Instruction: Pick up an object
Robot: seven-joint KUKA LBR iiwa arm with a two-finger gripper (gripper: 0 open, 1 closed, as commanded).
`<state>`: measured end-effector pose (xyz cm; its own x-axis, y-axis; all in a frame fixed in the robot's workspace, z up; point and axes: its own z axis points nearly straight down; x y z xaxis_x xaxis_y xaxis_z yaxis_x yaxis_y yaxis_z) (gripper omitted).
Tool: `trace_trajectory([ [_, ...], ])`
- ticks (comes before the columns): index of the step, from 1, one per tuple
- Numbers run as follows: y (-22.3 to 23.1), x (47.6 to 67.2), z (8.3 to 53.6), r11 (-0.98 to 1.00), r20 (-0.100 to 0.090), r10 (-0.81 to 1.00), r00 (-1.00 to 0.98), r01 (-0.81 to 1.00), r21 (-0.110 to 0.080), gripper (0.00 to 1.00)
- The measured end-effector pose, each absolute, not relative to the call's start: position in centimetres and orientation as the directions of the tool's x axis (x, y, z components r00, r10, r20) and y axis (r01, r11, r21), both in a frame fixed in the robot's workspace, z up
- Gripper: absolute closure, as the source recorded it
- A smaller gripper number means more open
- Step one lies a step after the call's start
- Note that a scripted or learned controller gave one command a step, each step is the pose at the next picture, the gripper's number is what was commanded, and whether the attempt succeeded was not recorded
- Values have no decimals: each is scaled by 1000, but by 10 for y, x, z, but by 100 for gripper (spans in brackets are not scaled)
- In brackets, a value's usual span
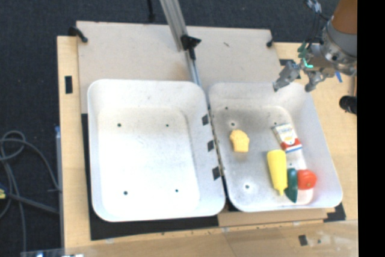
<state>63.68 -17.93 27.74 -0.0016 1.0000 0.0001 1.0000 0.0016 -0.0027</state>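
We see the counter (69,129) with two white bins on it: the left bin (150,147) and the right bin (240,99), which carries all the objects. The gripper (299,76) hangs above the far right corner of the right bin, its two fingers spread wide with nothing between them. We count four objects, from largest to smallest: one yellow bottle (277,169), one white tube (287,138) with a red label, one green-and-red piece (299,183), and one small yellow block (239,141). The first three lie touching each other near the right wall, so we judge a grasp there can catch two things, or push them against the wall and slip. The block lies alone and seems safer, but it is small, so the fingers may close beside it.
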Motion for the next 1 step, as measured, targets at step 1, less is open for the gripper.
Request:
trace_trajectory([
  [1, -180, 637, 280, 3, -3, 1000, -3, 1000, 1, 0],
])
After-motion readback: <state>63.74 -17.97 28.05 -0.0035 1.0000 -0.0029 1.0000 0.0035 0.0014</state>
